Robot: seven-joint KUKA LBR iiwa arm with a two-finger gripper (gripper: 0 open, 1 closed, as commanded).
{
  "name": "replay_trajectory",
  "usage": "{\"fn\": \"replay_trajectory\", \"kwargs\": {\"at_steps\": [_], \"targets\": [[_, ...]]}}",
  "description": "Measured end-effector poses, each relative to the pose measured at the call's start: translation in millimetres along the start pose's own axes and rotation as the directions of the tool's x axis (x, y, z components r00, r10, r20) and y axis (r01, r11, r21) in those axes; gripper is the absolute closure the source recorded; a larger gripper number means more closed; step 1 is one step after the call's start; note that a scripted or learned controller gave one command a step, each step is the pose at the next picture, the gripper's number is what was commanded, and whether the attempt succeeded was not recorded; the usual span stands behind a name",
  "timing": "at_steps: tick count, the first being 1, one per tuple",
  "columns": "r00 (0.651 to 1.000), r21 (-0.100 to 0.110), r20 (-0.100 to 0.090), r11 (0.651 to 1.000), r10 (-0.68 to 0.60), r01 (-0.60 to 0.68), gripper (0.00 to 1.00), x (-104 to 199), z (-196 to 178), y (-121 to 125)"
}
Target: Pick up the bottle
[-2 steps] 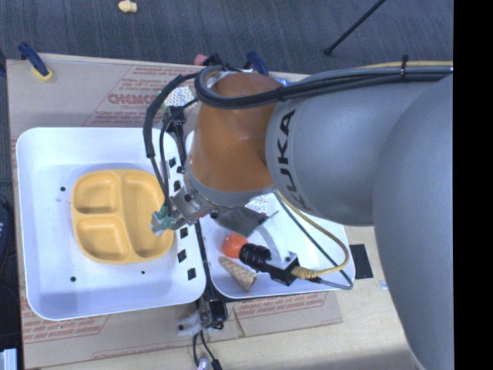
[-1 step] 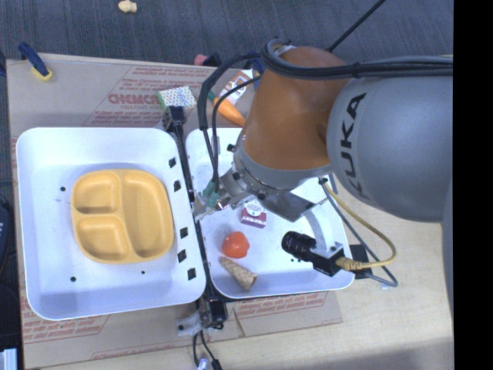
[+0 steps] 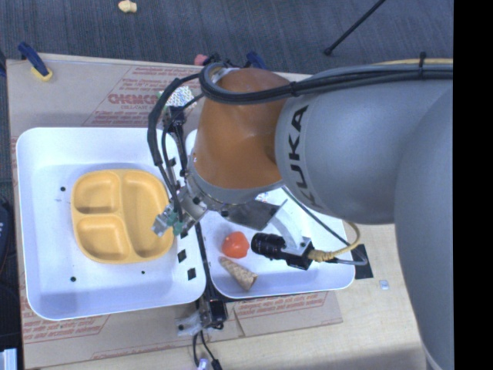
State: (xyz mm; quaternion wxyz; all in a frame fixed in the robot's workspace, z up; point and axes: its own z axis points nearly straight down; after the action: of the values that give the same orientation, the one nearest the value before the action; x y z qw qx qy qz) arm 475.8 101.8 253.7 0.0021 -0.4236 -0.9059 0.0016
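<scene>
Dark carpet floor [image 3: 77,21] ran along the top of the frame with one small yellow scrap [image 3: 127,6] on it. Below sat the cardboard-covered surface [image 3: 115,91], pinned by a blue clamp [image 3: 35,62] at upper left, presumably so the sheet would not slide. There were two white bins side by side, the left bin [image 3: 31,206] and the right bin [image 3: 323,277], walls meeting at lower centre, likely to keep loose items within the arm's reach. The left bin held one yellow divided plate [image 3: 115,214] with three compartments, lying flat. The open strip of the right bin held one orange round item [image 3: 236,244] and one tan cone-shaped piece [image 3: 239,273], near each other but apart. The arm [image 3: 362,153] reached in from the right and covered most of the right bin. The gripper [image 3: 171,222] hung low at frame centre over the plate's right edge, close to the seam between the bins. Whether it was apart or together could not be told, and nothing was seen clamped in it. The bottle could not be placed. It was judged to be hidden under the arm in the right bin, so no count for it. If so, the gripper sat on the wrong side of the seam for the pick.
</scene>
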Motion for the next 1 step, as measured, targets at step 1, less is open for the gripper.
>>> {"fn": "replay_trajectory", "kwargs": {"at_steps": [1], "targets": [[0.973,-0.004,0.005,0.973,-0.231,0.231,1.00,-51.4,-15.5,-41.6]]}}
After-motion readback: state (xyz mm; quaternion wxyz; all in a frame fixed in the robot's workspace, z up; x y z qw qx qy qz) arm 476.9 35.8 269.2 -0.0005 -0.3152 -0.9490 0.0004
